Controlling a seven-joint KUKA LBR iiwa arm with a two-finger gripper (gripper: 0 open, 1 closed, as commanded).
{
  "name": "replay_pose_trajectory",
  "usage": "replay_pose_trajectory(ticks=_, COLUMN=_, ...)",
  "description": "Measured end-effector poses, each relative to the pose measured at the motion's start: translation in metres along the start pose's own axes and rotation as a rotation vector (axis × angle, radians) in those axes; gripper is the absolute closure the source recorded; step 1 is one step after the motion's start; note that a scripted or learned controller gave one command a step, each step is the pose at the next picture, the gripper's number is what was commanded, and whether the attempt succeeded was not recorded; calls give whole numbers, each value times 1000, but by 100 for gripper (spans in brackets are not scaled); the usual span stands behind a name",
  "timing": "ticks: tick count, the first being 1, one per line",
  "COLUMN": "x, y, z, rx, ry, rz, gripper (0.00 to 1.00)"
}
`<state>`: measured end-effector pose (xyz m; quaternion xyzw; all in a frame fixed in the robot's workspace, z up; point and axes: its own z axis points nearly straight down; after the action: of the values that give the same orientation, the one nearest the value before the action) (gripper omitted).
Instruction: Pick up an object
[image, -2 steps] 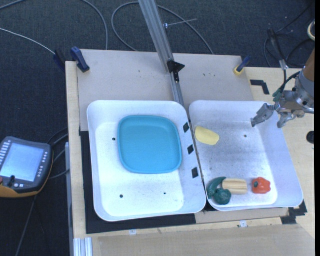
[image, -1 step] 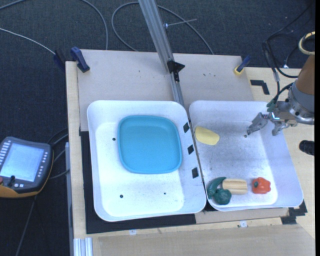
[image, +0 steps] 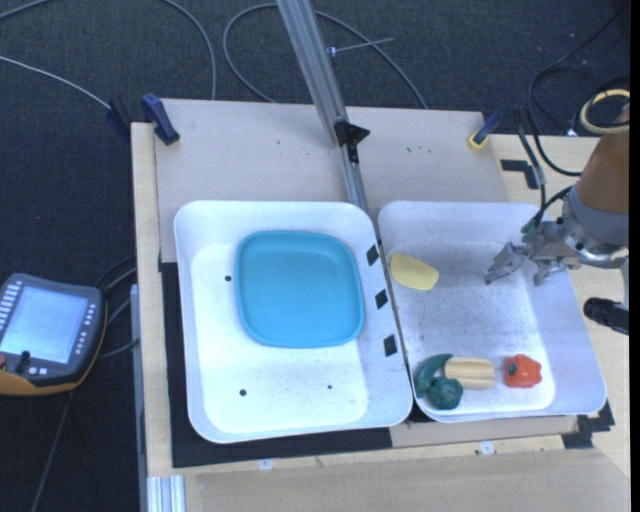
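You are looking at a dark carpeted floor (image: 60, 180) with a grey handheld control pendant (image: 45, 330) lying at far left, beside the pale wooden table (image: 260, 150). On it, the left white shallow bin (image: 200, 300) is holding a square turquoise plastic plate (image: 300, 288). The right white bin (image: 480, 320) is carrying a pale yellow wedge (image: 413, 271), a dark green leafy piece (image: 438, 382), a tan cylinder (image: 470, 373) and a small red pepper-shaped toy (image: 521, 371). The pincer (image: 520, 266) is hovering spread wide, gripping nothing.

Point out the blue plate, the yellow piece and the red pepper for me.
blue plate (image: 300, 288): camera view, on its flat centre.
yellow piece (image: 413, 271): camera view, on its middle.
red pepper (image: 522, 371): camera view, on its red body.
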<state>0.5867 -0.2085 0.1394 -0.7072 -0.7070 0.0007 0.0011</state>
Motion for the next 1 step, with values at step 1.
replay_pose_trajectory(ticks=1, x=0, y=1, z=-13, rx=-5, ry=-1, rz=-1, gripper=100)
